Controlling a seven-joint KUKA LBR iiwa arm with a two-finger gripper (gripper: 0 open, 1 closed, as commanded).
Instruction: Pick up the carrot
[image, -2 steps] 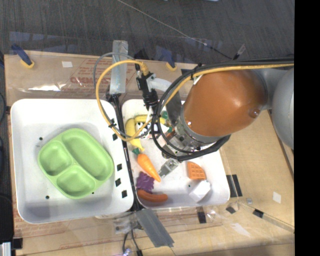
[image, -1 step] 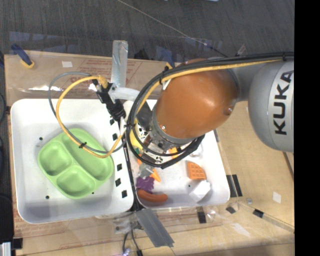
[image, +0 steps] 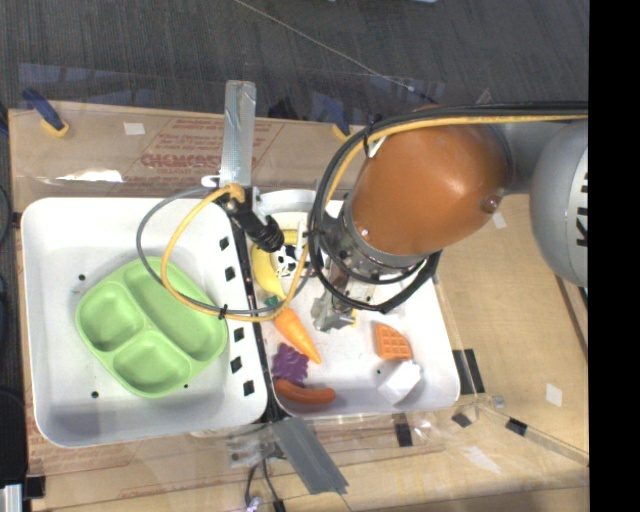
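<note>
The carrot is an orange cone lying in the right bin near its left wall, tip pointing down-right. My gripper hangs just right of the carrot's thick end, under the big orange wrist band. The carrot lies on the bin floor beside the gripper, not lifted.
The right bin also holds a banana, a purple grape bunch, a brown sausage, an orange waffle and a white block. A green divided tray sits in the left bin. Yellow and black cables loop over the bins' divider.
</note>
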